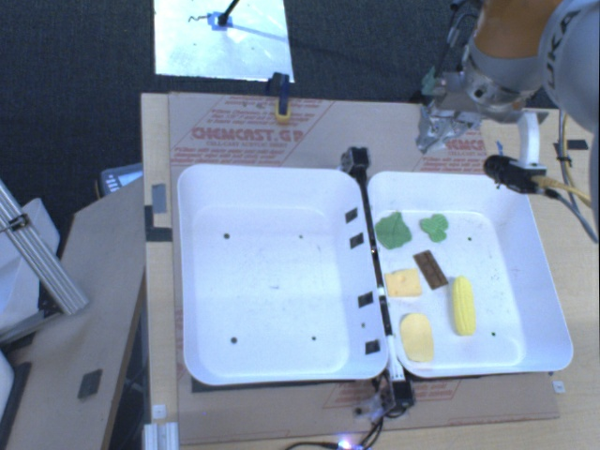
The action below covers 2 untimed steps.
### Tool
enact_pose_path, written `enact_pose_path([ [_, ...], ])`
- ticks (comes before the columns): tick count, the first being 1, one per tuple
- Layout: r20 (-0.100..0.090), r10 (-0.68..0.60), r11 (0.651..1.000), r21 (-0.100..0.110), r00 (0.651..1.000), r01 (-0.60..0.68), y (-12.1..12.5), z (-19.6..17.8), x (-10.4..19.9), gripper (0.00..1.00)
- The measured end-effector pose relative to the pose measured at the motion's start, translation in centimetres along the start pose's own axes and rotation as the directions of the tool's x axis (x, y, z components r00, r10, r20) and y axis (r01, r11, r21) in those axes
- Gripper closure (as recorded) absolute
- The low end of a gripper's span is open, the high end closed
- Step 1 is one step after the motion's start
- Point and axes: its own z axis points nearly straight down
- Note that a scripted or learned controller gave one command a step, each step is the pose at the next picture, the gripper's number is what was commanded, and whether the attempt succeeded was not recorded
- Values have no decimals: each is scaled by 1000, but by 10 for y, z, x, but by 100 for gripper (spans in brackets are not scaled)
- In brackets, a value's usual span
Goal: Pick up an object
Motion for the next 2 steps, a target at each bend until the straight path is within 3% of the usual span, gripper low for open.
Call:
enact_pose_path([
  [1, 0, -3, 1000, -5, 1000, 3, 1, -84, -2, 100],
  [2, 1, 3, 1000, 1, 1000, -3, -12, -77, -58, 100],
])
